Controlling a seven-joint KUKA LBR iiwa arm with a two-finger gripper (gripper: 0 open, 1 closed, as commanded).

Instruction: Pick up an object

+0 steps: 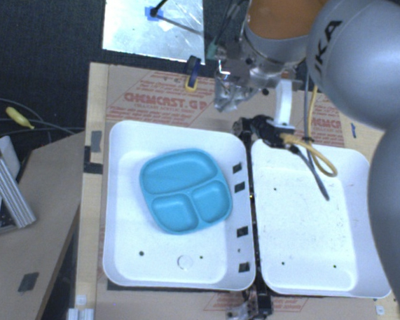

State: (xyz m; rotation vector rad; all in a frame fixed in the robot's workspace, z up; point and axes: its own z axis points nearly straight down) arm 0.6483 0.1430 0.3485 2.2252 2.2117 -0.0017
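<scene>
The claw [226, 99] hangs over the far edge of the desk [149, 100], just beyond the far right corner of the view's left-hand bin [117, 253], and from up here you cannot tell how wide it is or whether it grips anything. The blue divided plate [185, 189] lies flat in the middle of that bin, apart from the claw. The right-hand bin [318, 251] sits alongside, touching.

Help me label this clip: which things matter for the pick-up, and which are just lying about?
For the job: blue plate, the left bin holding it, gripper.
Just lying about: right bin, cardboard sheet, foil sheet, yellow clip.
</scene>
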